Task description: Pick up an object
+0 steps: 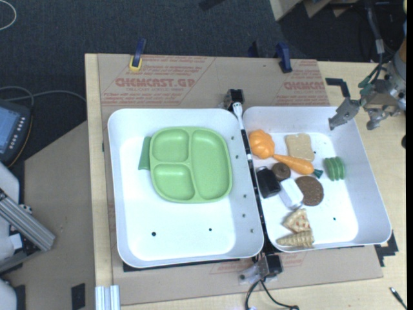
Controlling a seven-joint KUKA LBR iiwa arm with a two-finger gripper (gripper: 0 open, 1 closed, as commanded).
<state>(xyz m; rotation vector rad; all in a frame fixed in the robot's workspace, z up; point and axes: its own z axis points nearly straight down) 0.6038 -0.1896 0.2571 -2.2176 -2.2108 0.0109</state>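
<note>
Plainly, the fingers (357,116) are hanging spread and gripping nothing above the right bin's (368,192) far right rim. Nothing is being lifted yet: the green piece (335,168) is lying nearest below them, the carrot (293,163) just beyond, with open room around both.

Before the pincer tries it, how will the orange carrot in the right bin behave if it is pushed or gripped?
The carrot looks tapered and rounded, so it may roll or pivot when pushed. Its surface looks smooth, like plastic, so it could slip from a grip near the thin tip. It lies against the cracker and the brown cookie, which would probably shift with it.
</note>
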